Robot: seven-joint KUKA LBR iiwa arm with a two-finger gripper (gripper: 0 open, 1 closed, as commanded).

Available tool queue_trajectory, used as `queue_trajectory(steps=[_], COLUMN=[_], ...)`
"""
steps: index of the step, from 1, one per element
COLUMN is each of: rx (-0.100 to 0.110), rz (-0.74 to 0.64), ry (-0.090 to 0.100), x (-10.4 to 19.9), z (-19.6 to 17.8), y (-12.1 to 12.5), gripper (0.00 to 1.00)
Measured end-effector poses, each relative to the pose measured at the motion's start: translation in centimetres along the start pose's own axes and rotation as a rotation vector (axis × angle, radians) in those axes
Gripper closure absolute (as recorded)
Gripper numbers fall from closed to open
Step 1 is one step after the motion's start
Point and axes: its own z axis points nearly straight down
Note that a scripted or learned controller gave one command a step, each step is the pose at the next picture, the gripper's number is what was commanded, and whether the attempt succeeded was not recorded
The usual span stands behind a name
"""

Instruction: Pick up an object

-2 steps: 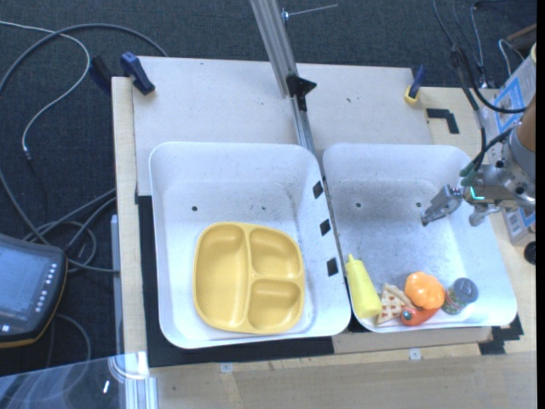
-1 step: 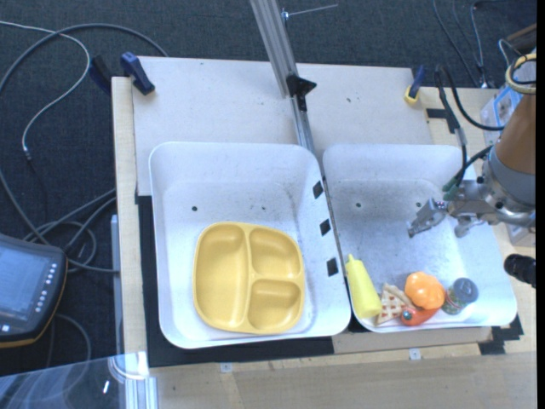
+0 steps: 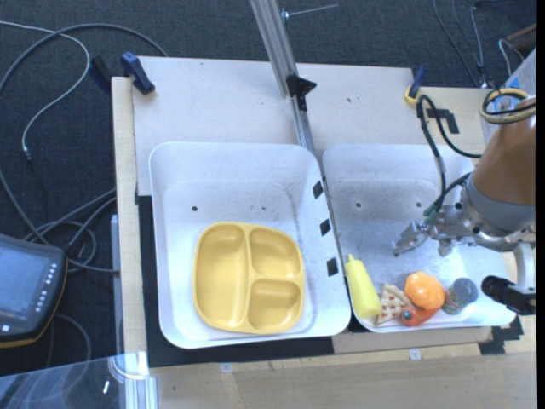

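Gripper (image 3: 412, 239) over right bin (image 3: 375, 177) – bare speckled floor | round orange fruit (image 3: 424, 290) near

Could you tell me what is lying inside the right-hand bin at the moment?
Inside the right bin, along its near edge, lie a yellow bottle, a waffle-like piece, an orange ball and a grey jar. The arm covers the bin's right part.

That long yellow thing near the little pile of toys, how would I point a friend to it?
Find the right-hand white bin. Along its near left edge lies a yellow bottle, lengthwise beside the divider. It is slim and plain yellow, unlike the round orange ball and waffle-patterned piece beside it.
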Motion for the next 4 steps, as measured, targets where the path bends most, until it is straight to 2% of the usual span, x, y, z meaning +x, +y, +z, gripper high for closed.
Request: queue_trajectory(steps=[1,2,3,4], rx=[0.000,-0.010,-0.016,-0.018], rz=[0.000,0.000,-0.002,-0.003], ry=[0.000,-0.002,-0.005,-0.006], x=[0.1,0.1,0.5,0.5], z=[6.4,4.9,0.3,-6.0], y=[-0.1,0.2,1.0,1.7], gripper=[0.00,1.00,1.00,1.00])
